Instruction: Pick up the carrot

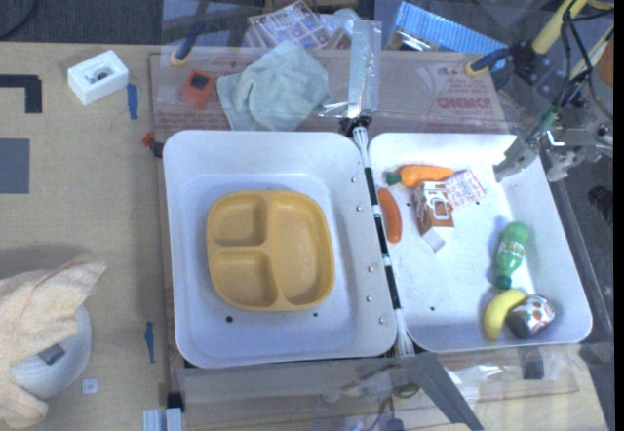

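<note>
I am seeing the short orange carrot with a green top [425, 174] lying in the right white bin [561, 254], long axis running left-right; the grey two-finger hand [511, 162] is hovering to its right, whether clenched I cannot tell

The arm [575, 132] reaches in from the right edge, its gripper [511, 164] angled down and leftward; its tip is a thin grey bar above the right bin's upper right corner.
</note>
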Tool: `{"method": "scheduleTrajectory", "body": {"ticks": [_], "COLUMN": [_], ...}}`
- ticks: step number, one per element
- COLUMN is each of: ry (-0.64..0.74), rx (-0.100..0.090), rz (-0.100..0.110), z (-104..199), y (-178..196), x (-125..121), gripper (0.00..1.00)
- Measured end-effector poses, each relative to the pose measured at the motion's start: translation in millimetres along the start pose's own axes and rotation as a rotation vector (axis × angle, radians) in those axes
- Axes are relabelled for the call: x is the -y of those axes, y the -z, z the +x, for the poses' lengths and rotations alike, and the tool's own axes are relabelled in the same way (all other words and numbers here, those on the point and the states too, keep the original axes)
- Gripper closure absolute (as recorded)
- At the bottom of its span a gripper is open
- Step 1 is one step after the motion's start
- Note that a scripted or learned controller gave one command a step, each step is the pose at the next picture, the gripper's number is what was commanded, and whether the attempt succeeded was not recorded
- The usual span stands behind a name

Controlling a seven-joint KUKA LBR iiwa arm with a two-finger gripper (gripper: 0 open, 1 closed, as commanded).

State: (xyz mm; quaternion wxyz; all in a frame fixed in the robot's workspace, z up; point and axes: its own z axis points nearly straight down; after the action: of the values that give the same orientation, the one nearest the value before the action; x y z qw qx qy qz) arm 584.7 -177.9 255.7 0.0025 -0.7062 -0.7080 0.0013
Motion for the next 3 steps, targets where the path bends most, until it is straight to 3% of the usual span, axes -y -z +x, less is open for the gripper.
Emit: {"method": "scheduleTrajectory", "body": {"ticks": [1,2,3], "ry": [0.018,0.116,0.164], "rx": [0.003,0.01,0.021], "rz": [-0.004,-0.028,-0.032], "z": [21.0,45.8,62.4], "y": [-73.5,-141.5,-150.1], "x": [-83.1,-90.0,-91.8], "gripper": [0.0,0.0,0.0]}}
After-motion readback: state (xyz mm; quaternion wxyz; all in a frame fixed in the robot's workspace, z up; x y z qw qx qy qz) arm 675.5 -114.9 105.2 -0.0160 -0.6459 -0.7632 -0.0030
